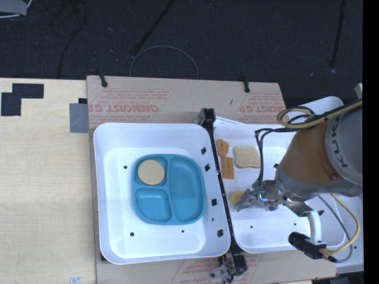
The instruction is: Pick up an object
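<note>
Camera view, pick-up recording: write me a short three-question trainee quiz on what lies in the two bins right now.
1. True or false: the round tan disc lies in a compartment of the blue tray.
2. Which bin holds the bread slice? A) left bin B) right bin
3. Fill in: the gripper is over the ___ bin, next to a small yellowish piece.

Key: 1 true; 2 B; 3 right. The tray sits in the left bin. An orange strip lies beside the bread.
</note>
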`<state>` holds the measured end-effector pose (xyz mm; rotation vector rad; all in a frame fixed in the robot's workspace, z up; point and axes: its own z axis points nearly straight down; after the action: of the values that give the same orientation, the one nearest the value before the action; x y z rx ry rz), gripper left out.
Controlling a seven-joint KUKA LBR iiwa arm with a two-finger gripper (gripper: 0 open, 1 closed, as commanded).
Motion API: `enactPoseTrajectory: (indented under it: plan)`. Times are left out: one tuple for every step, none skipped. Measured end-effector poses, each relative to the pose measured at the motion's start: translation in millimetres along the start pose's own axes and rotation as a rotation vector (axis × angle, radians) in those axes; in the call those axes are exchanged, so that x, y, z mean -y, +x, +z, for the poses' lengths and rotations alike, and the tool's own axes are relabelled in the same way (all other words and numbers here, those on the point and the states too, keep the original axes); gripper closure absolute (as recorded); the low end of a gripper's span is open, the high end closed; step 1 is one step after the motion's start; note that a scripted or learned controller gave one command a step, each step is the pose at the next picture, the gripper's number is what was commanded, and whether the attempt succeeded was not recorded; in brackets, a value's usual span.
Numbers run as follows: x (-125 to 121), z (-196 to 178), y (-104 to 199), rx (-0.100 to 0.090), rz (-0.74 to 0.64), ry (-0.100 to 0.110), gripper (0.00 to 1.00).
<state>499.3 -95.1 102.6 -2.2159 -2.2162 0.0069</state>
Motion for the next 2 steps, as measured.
enactPoseTrajectory:
  plan:
    - [0.3,15.6,1.0,0.001,0.001,-0.004,0.00]
    - [0.1,4.3,-0.7,0.001,0.010,-0.005,1.00]
